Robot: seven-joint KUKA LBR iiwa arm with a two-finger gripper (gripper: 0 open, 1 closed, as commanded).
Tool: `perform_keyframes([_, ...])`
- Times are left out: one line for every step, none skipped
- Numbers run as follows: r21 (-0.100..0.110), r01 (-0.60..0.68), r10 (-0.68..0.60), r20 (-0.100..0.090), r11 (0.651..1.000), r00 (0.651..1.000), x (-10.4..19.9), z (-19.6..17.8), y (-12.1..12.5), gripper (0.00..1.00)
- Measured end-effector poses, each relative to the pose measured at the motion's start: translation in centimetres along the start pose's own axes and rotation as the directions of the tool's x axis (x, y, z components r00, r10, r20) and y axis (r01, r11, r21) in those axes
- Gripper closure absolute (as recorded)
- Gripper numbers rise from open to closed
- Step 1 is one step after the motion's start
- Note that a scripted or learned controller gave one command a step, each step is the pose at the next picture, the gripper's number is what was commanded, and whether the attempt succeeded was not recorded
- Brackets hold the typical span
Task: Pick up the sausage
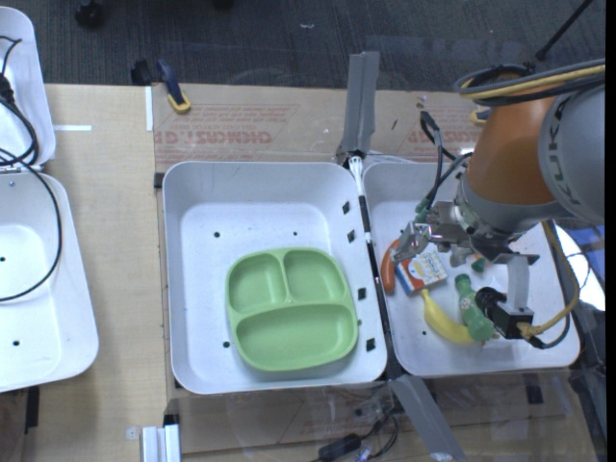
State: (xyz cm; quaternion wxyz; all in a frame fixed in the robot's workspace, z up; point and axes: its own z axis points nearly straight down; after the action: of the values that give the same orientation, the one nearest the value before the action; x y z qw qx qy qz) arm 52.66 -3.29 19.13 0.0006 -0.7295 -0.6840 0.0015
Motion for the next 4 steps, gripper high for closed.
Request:
perform_keyframes([-0.001, 0.040, -0.040, 0.000, 0.999, 0.999, -3.7, 0.0, 3.5, 0.00])
perform_keyframes([-0.002, 0.118, -0.118, 0.000, 0.993, 0.993, -5.8, 8.0, 7.4, 0.00])
perform_keyframes([-0.019, 0.222, -0.222, 0.002, 0.975, 0.975, -5.7, 9.0, 8.6, 0.00])
perform_keyframes([-0.005, 0.198, -0.198, 0.001, 0.980, 0.980, -6.5, 9.8, 9.2, 0.00])
